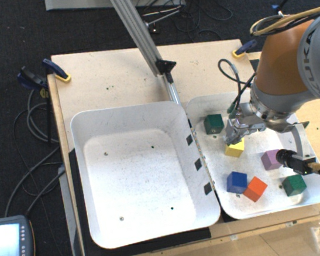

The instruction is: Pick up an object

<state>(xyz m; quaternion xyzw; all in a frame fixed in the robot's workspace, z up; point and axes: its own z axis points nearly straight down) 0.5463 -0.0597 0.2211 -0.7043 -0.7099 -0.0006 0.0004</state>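
Pale wooden bench (118, 80) sits on a dark carpeted floor (15, 150) — cables (33, 172) snaking all over it. Blue-and-yellow clamps (51, 71) grip the bench's back corners, and a lit screen (6, 249) sits bottom left.

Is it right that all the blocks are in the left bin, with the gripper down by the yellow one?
Not quite. The blocks sit in the right bin, not the left bin, as the camera view shows. The rest stands: the gripper is down by the yellow block.
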